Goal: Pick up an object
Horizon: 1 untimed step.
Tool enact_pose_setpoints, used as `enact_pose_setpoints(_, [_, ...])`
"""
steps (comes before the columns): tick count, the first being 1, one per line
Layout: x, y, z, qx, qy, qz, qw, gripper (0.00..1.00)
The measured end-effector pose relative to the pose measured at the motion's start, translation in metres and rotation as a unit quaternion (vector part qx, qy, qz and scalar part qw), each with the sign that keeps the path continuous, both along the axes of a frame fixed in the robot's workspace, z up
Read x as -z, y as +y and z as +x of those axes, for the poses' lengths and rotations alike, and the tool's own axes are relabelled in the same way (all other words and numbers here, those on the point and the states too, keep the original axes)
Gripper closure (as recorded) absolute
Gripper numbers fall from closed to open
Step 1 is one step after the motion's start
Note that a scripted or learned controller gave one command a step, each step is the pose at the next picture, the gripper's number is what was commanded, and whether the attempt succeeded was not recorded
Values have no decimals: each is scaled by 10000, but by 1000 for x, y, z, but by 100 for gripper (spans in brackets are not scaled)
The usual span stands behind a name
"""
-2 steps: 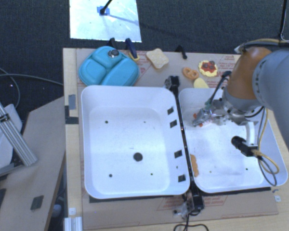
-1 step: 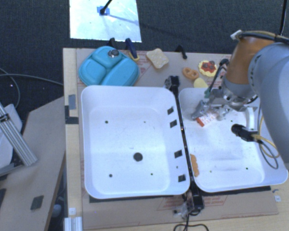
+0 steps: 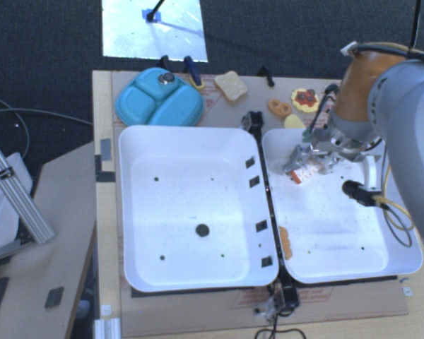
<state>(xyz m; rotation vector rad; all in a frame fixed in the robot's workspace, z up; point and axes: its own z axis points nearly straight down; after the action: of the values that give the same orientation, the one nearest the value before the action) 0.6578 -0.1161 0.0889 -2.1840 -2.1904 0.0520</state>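
Observation:
My gripper [image 3: 304,162] hangs low over the far left part of the right bin [image 3: 353,260]. Right under its tip lies a small red and white object [image 3: 297,177], touching or nearly touching it; the view does not show whether the object is gripped. An orange, elongated piece [image 3: 285,242] rests against the right bin's left wall. In the left bin [image 3: 148,189] a small dark round object [image 3: 202,229] lies near the middle.
Behind the bins on the board sit a blue divided dish [image 3: 159,99], a toast slice [image 3: 231,85], a pretzel-like piece [image 3: 278,106], a round red and yellow item [image 3: 305,99] and a pale yellow piece [image 3: 294,122]. A black cable [image 3: 389,214] loops over the right bin's right side.

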Motion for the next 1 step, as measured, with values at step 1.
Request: enact_pose_setpoints(1, [-103, 70, -10, -38, -354, -38, 9994, 100])
